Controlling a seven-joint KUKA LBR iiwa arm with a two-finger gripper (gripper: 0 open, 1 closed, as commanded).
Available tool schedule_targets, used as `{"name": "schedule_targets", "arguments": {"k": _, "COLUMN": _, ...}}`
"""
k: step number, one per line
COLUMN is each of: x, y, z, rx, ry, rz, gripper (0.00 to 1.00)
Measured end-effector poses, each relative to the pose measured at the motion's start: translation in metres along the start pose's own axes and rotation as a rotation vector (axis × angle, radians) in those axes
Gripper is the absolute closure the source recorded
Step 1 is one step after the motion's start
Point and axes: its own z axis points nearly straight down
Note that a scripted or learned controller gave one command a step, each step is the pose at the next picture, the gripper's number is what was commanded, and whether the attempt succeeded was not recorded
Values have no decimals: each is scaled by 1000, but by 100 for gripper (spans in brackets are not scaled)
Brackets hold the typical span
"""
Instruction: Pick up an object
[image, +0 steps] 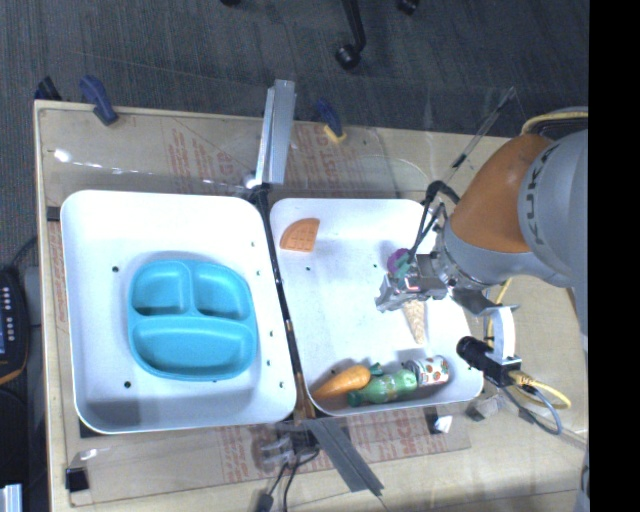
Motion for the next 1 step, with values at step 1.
{"name": "schedule_targets", "arguments": {"k": 1, "x": 0, "y": 0, "z": 0, "rx": 0, "ry": 0, "rz": 0, "gripper": 0}}
